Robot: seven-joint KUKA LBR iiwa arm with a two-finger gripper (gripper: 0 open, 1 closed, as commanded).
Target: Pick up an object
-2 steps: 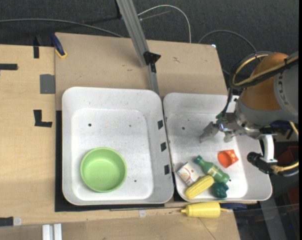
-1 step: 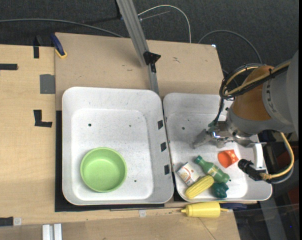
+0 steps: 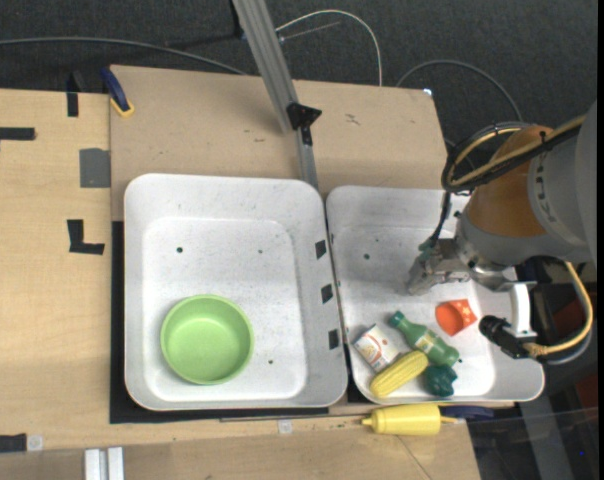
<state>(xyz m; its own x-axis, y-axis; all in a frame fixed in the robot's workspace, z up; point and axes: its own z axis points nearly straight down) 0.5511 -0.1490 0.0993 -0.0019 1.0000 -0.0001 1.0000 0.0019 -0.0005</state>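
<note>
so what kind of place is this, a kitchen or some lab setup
Most likely a robot lab bench for pick-up trials, not a kitchen: an arm reaches over two white bins, the things in them look like toys, such as a corn cob and a green bowl, and loose cables trail behind.

You are looking down on a pale wooden bench top [image 3: 42,268] marked with short black tape strips [image 3: 82,236] and a grey square patch [image 3: 95,167]. Beyond its far edge lies dark grey carpet [image 3: 102,8], crossed by thin pale cables [image 3: 342,28]. A slanted grey metal pole [image 3: 267,48] rises there.
</note>
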